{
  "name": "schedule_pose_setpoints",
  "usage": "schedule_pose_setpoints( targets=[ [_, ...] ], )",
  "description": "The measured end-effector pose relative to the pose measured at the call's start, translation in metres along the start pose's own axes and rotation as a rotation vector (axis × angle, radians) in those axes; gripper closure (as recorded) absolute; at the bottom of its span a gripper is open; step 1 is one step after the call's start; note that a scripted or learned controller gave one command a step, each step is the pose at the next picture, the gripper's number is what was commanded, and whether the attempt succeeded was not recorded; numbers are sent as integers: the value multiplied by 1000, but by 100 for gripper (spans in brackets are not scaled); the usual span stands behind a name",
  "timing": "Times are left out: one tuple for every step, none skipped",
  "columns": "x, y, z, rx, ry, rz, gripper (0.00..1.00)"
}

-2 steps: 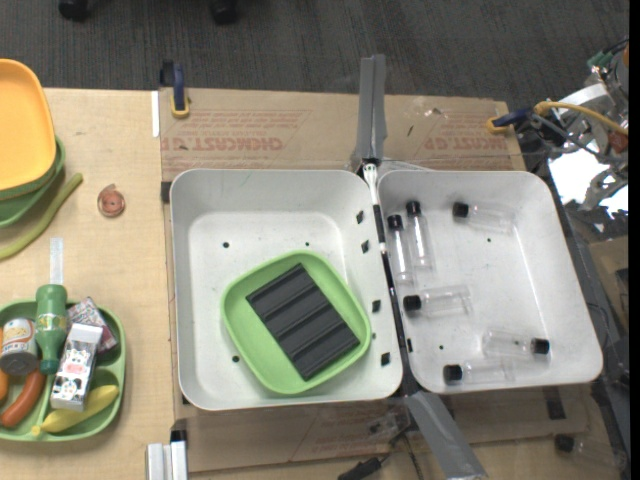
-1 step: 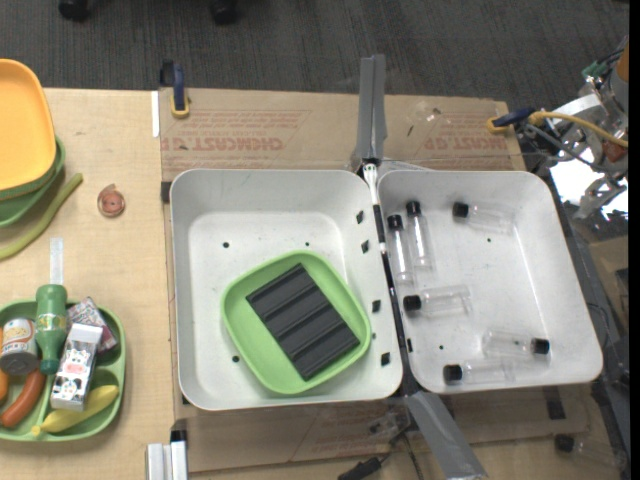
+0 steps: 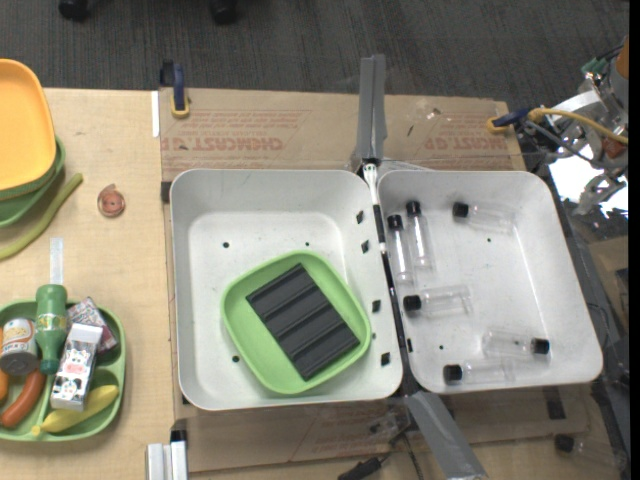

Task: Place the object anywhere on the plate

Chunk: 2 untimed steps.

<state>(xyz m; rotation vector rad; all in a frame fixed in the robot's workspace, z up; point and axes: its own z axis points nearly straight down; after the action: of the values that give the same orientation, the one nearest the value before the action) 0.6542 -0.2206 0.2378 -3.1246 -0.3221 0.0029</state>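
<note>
A robotics lab: two white bins (image 3: 262, 216) on a cardboard-covered bench (image 3: 112, 258), clear vials (image 3: 417, 238), toy food (image 3: 58, 370).

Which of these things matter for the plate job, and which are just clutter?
Job: green plate, capped clear vials in the right bin.
Lying about: dark ribbed block on the plate, toy food tray, yellow plates, pink disc.

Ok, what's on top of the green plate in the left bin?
A black ridged block lies diagonally across the green plate, covering its middle. Only the plate's rim and edges show; whatever is under the block is hidden.
</note>
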Motion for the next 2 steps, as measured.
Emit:
schedule_pose_setpoints(
  targets=[
    [-4, -4, -8, 0, -1, -15, 0],
    [-3, 0, -2, 1, -1, 1, 0]
  ],
)
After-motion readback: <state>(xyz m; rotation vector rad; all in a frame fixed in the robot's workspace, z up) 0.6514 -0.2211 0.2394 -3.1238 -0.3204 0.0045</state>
